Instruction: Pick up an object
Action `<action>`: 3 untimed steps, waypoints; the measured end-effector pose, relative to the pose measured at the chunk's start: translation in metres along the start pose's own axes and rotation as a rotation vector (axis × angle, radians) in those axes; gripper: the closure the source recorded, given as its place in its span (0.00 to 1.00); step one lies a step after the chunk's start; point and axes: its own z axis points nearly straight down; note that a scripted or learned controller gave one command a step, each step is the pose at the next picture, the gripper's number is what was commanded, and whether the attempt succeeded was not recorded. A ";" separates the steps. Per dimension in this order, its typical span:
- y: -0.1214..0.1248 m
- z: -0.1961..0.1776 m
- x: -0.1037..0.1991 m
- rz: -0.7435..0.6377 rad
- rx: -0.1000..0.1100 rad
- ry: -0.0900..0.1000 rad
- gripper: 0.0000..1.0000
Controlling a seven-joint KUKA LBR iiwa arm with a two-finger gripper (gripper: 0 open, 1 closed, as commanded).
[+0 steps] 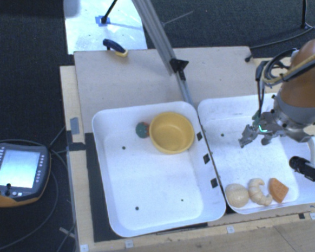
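I see the gripper (249,136) over the right bin (227,109), fingers too small to judge. Near its front edge lie a pale bun (237,195), croissant (258,191) and orange wedge (278,189).

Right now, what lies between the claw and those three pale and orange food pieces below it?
Camera view: only bare white bin floor between claw and food pieces.

Left bin (120,207): a yellow bowl (171,132) near the far wall, a small green object (142,130) touching its left side. Right bin (227,112): a pale lump (237,195), a curled pastry (259,191) and an orange piece (278,189) along the near wall. The gripper (250,136) hangs above the bin's middle, well apart from them.
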 end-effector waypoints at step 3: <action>-0.007 0.084 -0.003 0.001 0.004 0.000 0.00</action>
